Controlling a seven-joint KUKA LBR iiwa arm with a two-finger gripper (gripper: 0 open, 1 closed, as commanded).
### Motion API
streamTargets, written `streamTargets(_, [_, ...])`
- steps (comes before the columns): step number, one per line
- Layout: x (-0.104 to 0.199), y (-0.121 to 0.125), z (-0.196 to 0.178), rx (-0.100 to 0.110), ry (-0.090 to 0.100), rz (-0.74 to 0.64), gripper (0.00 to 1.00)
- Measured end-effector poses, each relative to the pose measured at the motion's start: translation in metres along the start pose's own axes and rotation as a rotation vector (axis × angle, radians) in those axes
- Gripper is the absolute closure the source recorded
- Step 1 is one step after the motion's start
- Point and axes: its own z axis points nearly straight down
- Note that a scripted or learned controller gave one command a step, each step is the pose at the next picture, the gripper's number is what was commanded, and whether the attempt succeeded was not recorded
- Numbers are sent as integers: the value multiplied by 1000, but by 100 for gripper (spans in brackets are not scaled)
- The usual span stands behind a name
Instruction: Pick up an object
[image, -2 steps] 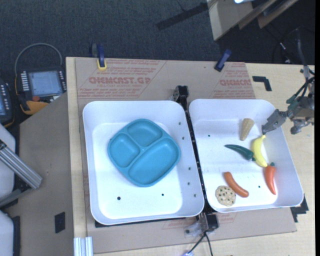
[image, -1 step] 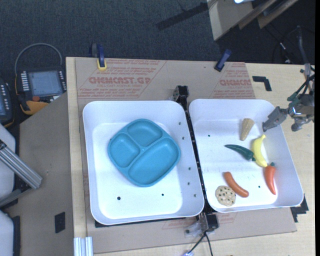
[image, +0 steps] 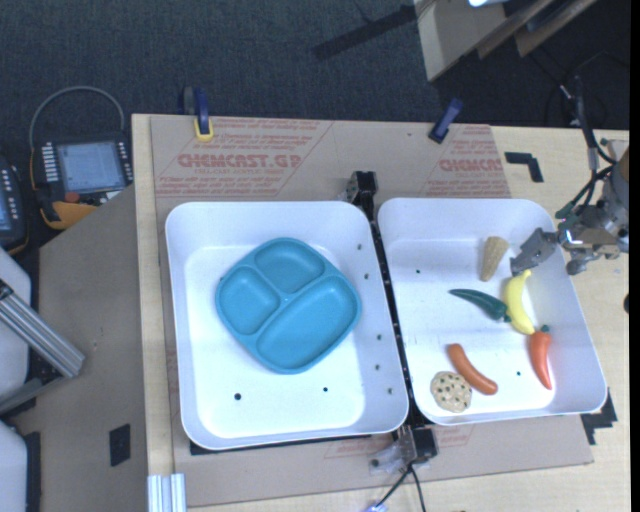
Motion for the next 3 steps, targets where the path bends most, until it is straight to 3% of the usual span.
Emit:
streamTargets(2, [10,-3,98,2,1,-1,0])
streamTargets(3, [9,-1,84,-7,-3,-1,100])
